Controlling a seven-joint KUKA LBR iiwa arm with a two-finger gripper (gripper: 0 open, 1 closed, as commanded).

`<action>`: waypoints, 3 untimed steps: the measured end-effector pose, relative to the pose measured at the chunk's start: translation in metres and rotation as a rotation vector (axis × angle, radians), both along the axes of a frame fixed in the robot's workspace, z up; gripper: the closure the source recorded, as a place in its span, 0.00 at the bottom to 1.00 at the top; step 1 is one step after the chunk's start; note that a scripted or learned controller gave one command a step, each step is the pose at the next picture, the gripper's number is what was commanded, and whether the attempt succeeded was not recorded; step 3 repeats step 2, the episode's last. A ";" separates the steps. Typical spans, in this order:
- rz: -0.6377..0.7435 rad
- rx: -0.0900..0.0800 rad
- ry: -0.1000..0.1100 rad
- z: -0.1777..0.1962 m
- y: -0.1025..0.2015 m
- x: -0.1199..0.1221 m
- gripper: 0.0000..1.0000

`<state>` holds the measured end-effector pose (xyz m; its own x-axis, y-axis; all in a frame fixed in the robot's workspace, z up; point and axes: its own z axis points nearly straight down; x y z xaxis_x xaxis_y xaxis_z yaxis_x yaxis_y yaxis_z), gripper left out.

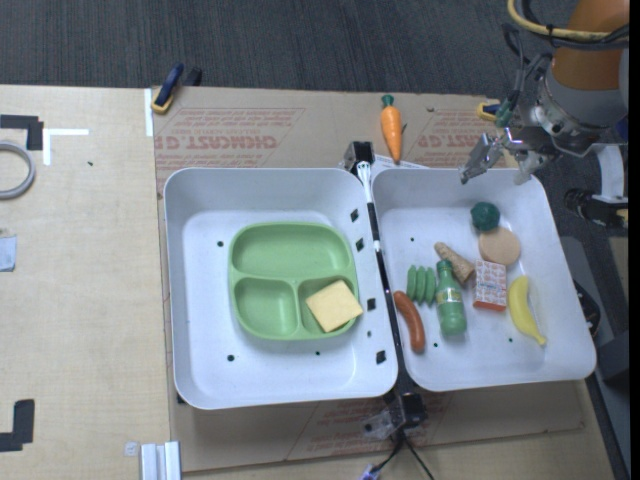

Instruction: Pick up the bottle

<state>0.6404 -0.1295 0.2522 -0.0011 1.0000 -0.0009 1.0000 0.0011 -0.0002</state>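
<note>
A green bottle (450, 302) lies on its side in the right bin (420, 206), neck pointing to the far side, between green pea pods (421, 283) and a small red-and-white carton (490, 286). My gripper (497, 160) hangs above the far rim of the right bin, well up and to the right of the bottle. Its two fingers are spread apart with nothing between them.
The right bin also holds a sausage (412, 322), a banana (525, 310), a tan bread piece (499, 246), a dark green ball (485, 215) and a brown piece (456, 260). The left bin (190, 268) holds a green divided tray (285, 253) with a yellow block (333, 305). A carrot (390, 127) lies beyond the bins.
</note>
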 end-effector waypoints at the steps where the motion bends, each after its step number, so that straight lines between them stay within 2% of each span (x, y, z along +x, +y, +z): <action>1: 0.002 -0.001 -0.001 0.010 0.000 0.000 1.00; 2: -0.215 0.000 0.002 0.019 -0.021 -0.093 1.00; 3: -0.215 0.000 0.002 0.019 -0.021 -0.093 1.00</action>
